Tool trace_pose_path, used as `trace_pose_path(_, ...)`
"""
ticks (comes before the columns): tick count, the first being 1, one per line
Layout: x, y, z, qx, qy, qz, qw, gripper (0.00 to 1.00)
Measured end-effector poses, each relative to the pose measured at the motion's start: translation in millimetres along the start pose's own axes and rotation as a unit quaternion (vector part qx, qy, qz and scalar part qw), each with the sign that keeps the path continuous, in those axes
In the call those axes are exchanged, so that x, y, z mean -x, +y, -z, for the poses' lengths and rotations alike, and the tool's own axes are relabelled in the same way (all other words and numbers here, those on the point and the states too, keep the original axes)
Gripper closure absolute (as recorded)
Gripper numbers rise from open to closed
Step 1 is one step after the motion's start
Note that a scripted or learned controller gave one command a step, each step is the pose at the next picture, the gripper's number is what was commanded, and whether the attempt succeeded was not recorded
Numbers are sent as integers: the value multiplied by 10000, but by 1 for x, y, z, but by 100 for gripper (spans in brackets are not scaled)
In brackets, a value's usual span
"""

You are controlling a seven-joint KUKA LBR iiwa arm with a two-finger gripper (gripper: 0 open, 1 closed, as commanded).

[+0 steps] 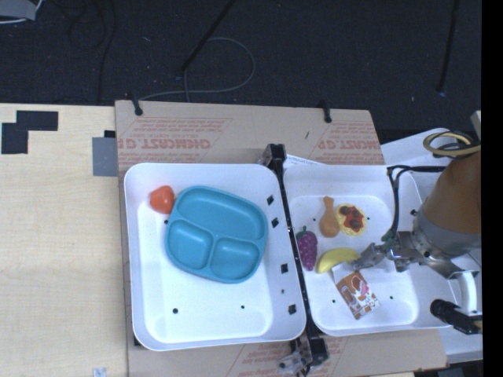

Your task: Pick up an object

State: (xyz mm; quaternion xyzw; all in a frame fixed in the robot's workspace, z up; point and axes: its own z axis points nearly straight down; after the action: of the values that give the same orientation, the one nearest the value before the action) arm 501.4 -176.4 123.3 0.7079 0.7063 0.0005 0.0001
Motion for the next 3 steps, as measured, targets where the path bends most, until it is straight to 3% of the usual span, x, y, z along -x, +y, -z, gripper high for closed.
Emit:
trace_pose_path(1, -1, 2, -36, 7, -7, 9, 10000, 0)
trace_pose_path(2, 1, 1, -25, -8, -2, -22, 10000, 100)
trace_pose_path(3, 10, -2, 33, 7, -9, -31, 10000, 100)
